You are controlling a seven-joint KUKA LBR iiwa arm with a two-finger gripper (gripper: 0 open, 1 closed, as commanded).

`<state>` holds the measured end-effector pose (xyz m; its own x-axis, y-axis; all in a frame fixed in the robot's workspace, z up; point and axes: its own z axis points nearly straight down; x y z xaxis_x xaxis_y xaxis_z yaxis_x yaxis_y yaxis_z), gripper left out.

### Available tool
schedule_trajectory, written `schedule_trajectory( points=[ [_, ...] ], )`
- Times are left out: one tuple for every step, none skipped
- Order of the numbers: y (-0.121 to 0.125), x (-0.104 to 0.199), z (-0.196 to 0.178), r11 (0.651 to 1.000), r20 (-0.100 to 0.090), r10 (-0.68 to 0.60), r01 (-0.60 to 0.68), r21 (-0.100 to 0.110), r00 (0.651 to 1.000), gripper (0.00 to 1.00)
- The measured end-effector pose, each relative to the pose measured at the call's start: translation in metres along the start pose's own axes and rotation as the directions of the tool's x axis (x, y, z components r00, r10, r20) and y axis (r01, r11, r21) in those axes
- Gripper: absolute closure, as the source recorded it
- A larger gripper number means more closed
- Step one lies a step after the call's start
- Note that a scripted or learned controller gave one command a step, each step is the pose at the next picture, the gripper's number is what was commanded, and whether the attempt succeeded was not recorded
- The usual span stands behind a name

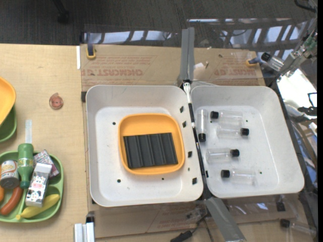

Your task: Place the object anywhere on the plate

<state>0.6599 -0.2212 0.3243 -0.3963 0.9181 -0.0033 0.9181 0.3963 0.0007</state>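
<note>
A: Right bin (282, 150), nearest row?
B: One clear vial with black cap (237, 175), lying flat near the front. Behind it three more, a vial (221, 154), a vial (231, 131), a vial (227, 116), plus one upright-lying vial (202, 125) by the divider.
A: Left bin (101, 150)?
B: Orange plate (150, 144) with a dark ribbed insert; no vial on it.
A: Tool state?
B: Cannot tell.

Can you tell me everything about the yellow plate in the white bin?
The plate is a yellow-orange squarish dish with rounded corners and a raised rim, plastic by the look of it. It lies flat in the middle of the left bin. A dark grey ribbed block rests on it, covering most of its lower half. Nothing else touches it.
</note>
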Motion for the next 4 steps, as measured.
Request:
schedule_trajectory(
  points=[
    [0.000,-0.001,-0.077,0.972,0.000,-0.233,0.233,-0.001,0.972,1.00],
    [0.000,0.000,-0.077,0.972,0.000,-0.234,0.234,-0.001,0.972,0.00],
    [0.000,-0.001,-0.089,0.803,0.001,-0.596,0.596,-0.002,0.803,0.00],
    [-0.041,0.016,-0.086,0.500,0.001,-0.866,0.866,-0.003,0.500,0.00]
  ],
)
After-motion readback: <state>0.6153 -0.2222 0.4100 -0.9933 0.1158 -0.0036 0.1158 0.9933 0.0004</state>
